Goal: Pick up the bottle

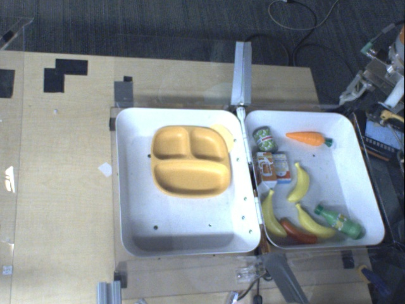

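Camera view, green bottle (339,222) lying flat, cap toward upper left, base lower right, jaws' state unclear

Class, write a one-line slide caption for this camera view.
Green bottle lies in the right bin's near corner beside bananas; yellow tray fills the left bin.

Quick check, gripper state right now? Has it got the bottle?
Gripper: cannot be told; it sits at the upper right, outside the bins.
Green bottle: lying in the right bin, not held.

Tool (384,75) at upper right.
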Available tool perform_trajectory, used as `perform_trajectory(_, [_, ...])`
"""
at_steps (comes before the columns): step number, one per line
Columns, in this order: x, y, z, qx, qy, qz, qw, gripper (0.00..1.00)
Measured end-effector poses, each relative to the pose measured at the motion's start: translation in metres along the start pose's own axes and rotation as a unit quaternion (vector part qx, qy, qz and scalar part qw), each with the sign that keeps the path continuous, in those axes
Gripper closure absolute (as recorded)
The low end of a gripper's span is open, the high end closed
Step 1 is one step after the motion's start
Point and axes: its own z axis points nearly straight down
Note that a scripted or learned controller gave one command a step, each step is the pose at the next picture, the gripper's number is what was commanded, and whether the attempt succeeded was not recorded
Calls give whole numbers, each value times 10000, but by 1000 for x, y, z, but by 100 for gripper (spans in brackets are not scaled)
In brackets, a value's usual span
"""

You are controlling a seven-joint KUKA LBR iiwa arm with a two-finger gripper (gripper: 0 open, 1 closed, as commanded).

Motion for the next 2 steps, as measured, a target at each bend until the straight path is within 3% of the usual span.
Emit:
perform_trajectory(1, [-8, -1, -9, -1, 1, 1556, 9878, 0])
perform_trajectory(2, [-1, 17, 13, -2, 4, 2222, 9750, 0])
